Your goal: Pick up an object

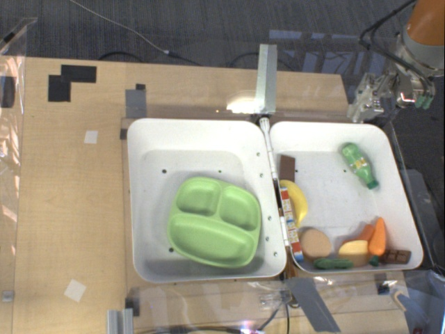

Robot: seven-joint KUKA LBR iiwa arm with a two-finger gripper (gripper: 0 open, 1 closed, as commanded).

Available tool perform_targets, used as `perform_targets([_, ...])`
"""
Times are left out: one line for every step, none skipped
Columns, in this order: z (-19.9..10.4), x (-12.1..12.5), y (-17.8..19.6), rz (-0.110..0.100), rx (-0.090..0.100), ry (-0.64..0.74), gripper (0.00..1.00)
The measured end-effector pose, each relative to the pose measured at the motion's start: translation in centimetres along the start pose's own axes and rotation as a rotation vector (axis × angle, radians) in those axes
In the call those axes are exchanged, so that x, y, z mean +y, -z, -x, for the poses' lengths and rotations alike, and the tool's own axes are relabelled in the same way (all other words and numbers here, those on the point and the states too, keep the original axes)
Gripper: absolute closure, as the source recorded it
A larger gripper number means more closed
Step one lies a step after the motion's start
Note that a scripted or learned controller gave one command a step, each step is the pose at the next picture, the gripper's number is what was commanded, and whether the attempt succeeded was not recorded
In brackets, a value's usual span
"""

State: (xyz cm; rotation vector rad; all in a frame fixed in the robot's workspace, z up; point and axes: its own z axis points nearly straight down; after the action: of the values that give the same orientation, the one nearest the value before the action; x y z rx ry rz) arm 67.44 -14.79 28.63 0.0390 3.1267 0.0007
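Nothing is picked yet. The gripper hovers over the right bin's far edge; whether it grips anything I cannot tell. The bottle lies nearest, untouched.

Arm enters at the upper right corner of the camera view. The orange band sits at the very top right, partly cut by the frame edge; a grey segment shows just below it. The wrist points down and toward the left of the view. Gripper hangs at the lower end of the wrist, a pale metallic assembly with some dark cabling running to it from above. Nothing is seen between the fingers. Finger spacing is too small and cluttered in the view to read.
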Motion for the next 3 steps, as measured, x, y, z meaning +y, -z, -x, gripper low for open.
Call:
perform_targets([0.3,0.1,1.0,0.000,-0.007,0.004,1.00])
perform_targets([-3.6,-5.8,-1.2,-0.001,0.011,0.182,1.00])
perform_targets([-6.8,0.5,-0.9,0.001,0.009,-0.007,1.00])
